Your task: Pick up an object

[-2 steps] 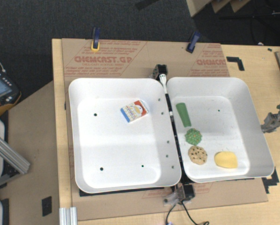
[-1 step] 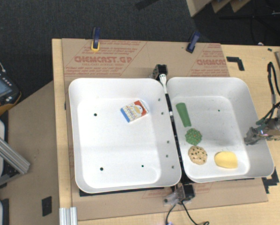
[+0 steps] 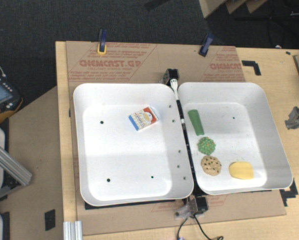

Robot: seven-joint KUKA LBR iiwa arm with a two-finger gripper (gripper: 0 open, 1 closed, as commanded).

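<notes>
We see nothing lifted yet. Small carton (image 3: 143, 118) lies in left bin (image 3: 89, 149); green stick (image 3: 195, 122), green ball (image 3: 206, 145), cookie (image 3: 211, 165), yellow lump (image 3: 241, 170) lie in right bin (image 3: 269, 134). Gripper state: we cannot tell. Whole pick remains.

small carton (image 3: 143, 118) in left bin (image 3: 89, 149); green stick (image 3: 195, 122), broccoli (image 3: 206, 145), cookie (image 3: 211, 165), lemon (image 3: 241, 170) in right bin (image 3: 269, 134)
</notes>
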